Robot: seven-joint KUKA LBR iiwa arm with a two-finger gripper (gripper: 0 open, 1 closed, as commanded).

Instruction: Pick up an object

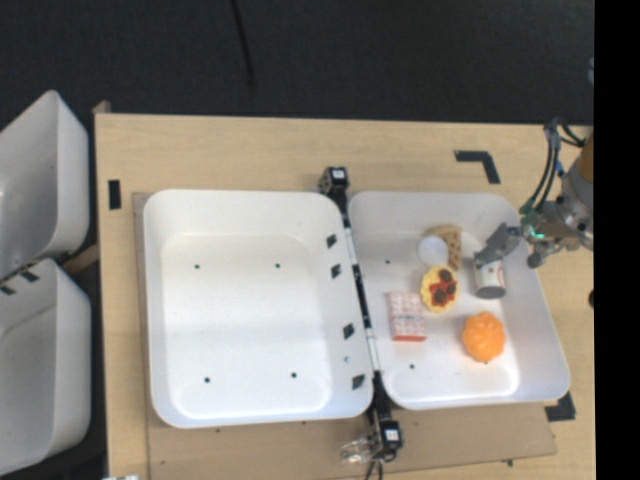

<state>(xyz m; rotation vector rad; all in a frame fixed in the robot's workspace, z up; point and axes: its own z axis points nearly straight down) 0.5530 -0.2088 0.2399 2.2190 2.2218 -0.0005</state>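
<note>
Two smooth, glossy white plastic bins [240, 408] sit on a matt, pale wooden bench [250, 148].

- A pale wooden desk [250, 153] stands on a dark, almost black floor [300, 38].
- Two white rounded units [35, 268] sit beside the desk's left edge.
- Lighting is even.
</note>
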